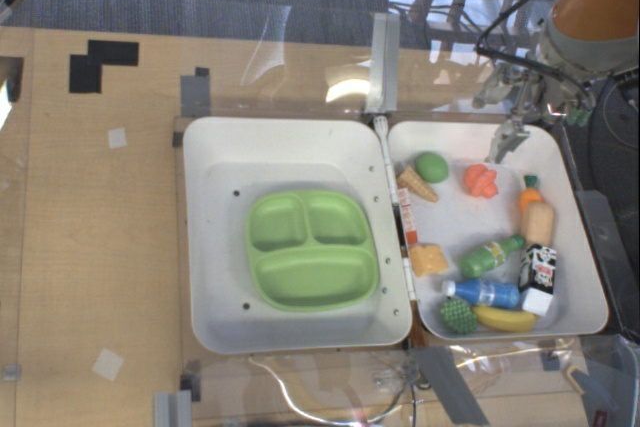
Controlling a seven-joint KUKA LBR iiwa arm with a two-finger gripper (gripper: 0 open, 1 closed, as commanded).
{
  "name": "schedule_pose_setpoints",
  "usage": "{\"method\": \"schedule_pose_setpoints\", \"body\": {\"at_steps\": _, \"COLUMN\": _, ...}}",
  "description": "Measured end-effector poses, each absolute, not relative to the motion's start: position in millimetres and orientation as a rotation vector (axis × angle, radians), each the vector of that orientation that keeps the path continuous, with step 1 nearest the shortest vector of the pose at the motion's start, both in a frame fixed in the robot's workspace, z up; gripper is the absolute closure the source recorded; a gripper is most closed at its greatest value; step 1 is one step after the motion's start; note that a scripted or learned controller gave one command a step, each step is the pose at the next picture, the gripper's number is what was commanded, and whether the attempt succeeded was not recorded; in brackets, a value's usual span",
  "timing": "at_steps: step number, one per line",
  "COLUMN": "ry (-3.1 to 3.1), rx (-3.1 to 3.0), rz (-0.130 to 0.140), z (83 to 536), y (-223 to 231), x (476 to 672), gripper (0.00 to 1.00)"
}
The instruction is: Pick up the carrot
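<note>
The carrot is a small orange piece with a green top. It lies near the right wall of the right bin, touching the top end of a tan bottle. My gripper hangs over the back of the right bin, up and to the left of the carrot and apart from it. It is just right of a red-orange toy. Nothing shows in its grasp.
The right bin also holds a green ball, a corn-like piece, a cheese wedge, a green bottle, a blue bottle, a banana and a milk carton. In the left bin lies a green divided plate.
</note>
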State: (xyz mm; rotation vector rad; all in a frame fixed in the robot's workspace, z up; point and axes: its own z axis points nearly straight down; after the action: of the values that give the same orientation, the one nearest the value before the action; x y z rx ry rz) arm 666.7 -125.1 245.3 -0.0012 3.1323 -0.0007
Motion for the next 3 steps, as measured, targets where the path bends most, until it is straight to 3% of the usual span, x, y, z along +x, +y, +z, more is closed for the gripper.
{"method": "schedule_pose_setpoints", "body": {"at_steps": 1, "ry": 3.123, "rx": -0.204, "rz": -0.006, "z": 235.6, "y": -185.6, "x": 666.1, "gripper": 0.0}}
{"method": "schedule_pose_setpoints", "body": {"at_steps": 2, "ry": 3.115, "rx": -0.366, "rz": -0.001, "z": 162.4, "y": -205.6, "x": 651.5, "gripper": 0.0}}
{"method": "schedule_pose_setpoints", "body": {"at_steps": 3, "ry": 3.13, "rx": -0.03, "rz": 0.0, "z": 88.8, "y": -155.6, "x": 650.1, "gripper": 0.0}}
